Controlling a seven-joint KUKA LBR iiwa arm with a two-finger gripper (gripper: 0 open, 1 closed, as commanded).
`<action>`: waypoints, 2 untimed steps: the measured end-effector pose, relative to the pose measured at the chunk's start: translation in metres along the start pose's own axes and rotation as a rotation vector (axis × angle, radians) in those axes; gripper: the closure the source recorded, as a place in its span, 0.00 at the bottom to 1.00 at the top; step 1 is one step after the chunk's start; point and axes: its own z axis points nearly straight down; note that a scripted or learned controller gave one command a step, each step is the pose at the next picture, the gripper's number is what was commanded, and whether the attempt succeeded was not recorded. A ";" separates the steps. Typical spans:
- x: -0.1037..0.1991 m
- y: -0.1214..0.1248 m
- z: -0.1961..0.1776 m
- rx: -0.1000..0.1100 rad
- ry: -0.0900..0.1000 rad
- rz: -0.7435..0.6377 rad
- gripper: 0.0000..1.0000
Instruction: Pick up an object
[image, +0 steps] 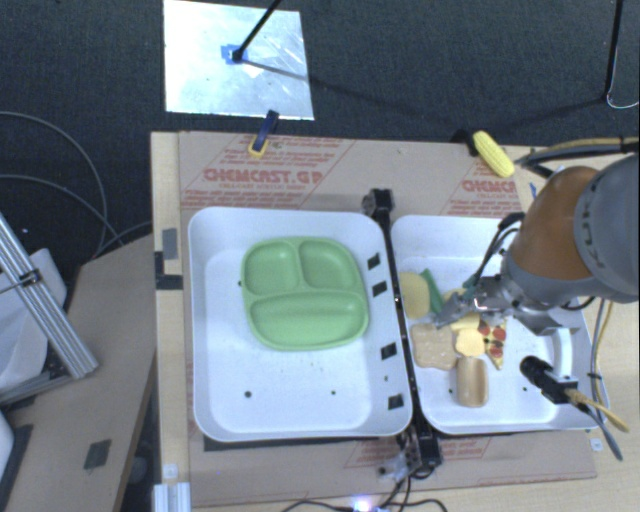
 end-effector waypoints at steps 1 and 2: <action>0.005 -0.058 0.008 -0.015 -0.005 0.003 0.00; 0.001 -0.055 -0.005 -0.020 -0.010 0.005 1.00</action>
